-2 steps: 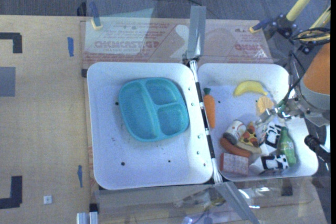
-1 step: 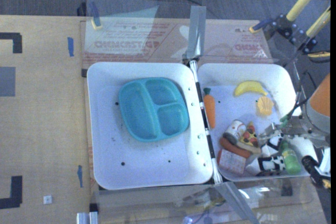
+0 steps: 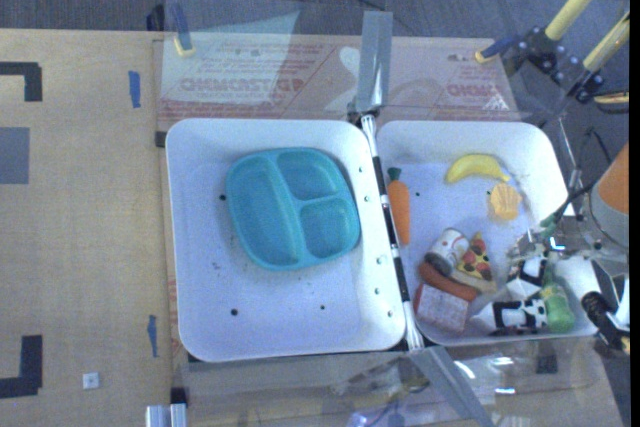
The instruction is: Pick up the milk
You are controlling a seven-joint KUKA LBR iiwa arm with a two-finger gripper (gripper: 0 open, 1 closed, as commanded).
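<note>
Currently my hand (image 3: 545, 250) hovered low over the right bin (image 3: 430, 140), just above the milk (image 3: 522, 313), a cow-patterned carton lying at the near corner. Grip state: cannot tell. Approach step; next calls for descending squarely onto it.

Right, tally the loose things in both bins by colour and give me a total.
Teal: 1, the divided plate in the left bin.
Yellow: 2, the banana and a small yellow piece.
Orange: 1, the carrot.
Black and white: 1, the cow-patterned milk.
Green: 1, beside the milk.
Mixed colours: 3, clustered at.
Total: 9.
</note>
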